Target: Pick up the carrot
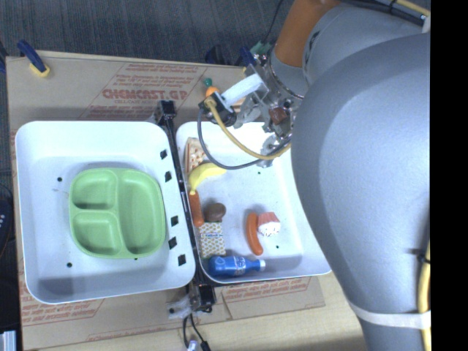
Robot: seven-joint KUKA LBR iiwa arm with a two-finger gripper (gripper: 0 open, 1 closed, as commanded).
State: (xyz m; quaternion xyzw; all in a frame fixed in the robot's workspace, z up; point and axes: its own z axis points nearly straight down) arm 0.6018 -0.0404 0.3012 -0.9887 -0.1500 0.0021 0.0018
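The carrot (195, 208) is a thin orange stick lying lengthwise against the left wall of the right bin (292, 196), just below the banana (206, 172). My gripper (275, 139) hangs over the bin's far end, above and to the right of the carrot, well apart from it. Cables and the wrist body hide much of the gripper. Nothing shows held in it.
The right bin also holds a pizza slice (193, 152), a brown lump (215, 212), a small patterned box (211, 238), an orange-red sausage (253, 233), a white-and-red piece (269, 227) and a blue bottle (232, 265). A green divided plate (117, 212) lies in the left bin (36, 196). The arm's bulk covers the right side.
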